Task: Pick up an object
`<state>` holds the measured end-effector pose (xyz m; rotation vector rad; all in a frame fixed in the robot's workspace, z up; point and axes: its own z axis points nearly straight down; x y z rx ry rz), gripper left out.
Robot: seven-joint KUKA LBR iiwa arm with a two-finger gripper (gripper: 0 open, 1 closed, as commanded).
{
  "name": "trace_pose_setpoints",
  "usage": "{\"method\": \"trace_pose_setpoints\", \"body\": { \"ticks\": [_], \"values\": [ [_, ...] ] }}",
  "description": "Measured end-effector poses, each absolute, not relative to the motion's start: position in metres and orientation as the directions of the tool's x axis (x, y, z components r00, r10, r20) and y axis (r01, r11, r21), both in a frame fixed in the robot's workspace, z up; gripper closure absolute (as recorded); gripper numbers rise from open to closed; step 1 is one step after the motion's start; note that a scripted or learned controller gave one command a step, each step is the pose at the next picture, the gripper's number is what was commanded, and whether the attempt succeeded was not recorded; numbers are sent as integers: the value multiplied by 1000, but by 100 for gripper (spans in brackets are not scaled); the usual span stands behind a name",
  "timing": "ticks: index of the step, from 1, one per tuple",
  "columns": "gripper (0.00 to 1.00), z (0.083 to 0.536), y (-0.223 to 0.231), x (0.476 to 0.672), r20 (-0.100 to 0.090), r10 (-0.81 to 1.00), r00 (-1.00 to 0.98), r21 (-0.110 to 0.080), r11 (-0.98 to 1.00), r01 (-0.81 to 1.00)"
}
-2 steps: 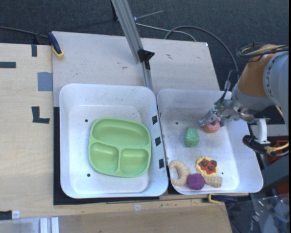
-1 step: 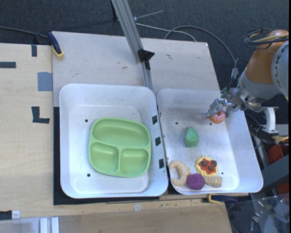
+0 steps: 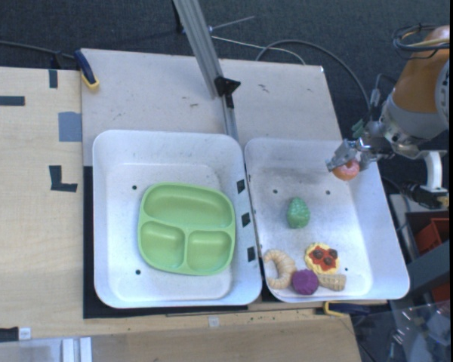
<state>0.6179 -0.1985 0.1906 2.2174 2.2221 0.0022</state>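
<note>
Camera view showed the counter (image 3: 158, 89) bearing two white bins, the left bin (image 3: 109, 217) holding a green divided plate (image 3: 186, 228). Over the right bin (image 3: 377, 240), at its far right rim, the gripper (image 3: 346, 161) pinched a small orange-red object (image 3: 347, 171). A green piece (image 3: 298, 213), pizza toy (image 3: 322, 259), pretzel (image 3: 279, 266) and purple ball (image 3: 304, 281) lay in that bin.

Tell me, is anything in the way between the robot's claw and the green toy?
Nothing visible is. The gripper hangs over the right bin's far right edge, next to an orange object. Bare white floor lies between it and the green toy.

Fixed overhead cam, slanted down, both bins (image 3: 98, 202) in frame.
</note>
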Motion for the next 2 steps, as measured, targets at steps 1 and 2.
{"method": "trace_pose_setpoints", "body": {
  "ticks": [1, 2],
  "values": [
    [100, 251, -203, 613, -2, 1000, -2, 5, 2, 1000],
    [100, 261, -202, 613, 0, 1000, -2, 1, 2, 1000]
  ]
}}
